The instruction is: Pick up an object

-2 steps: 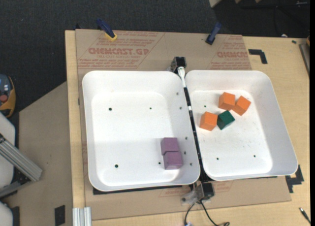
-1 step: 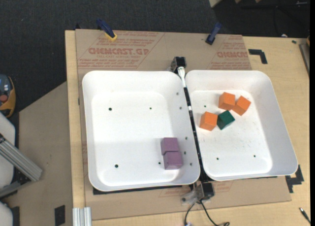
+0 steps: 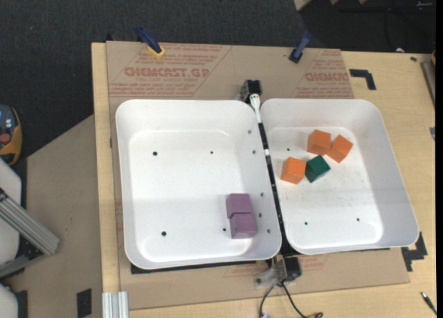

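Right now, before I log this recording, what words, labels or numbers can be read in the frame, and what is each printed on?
"CHEMCAST G P": red print on the brown board behind the left bin; the letters are soft, so the reading is uncertain.
Red print on the same board behind the right bin, around: cut off and too blurred to read.
The bins and blocks carry no readable text.

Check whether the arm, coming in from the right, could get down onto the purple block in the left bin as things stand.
Probably yes. The purple block lies alone in the left white bin, with nothing on top. It sits fairly close to that bin's right wall, which could crowd a grasp.
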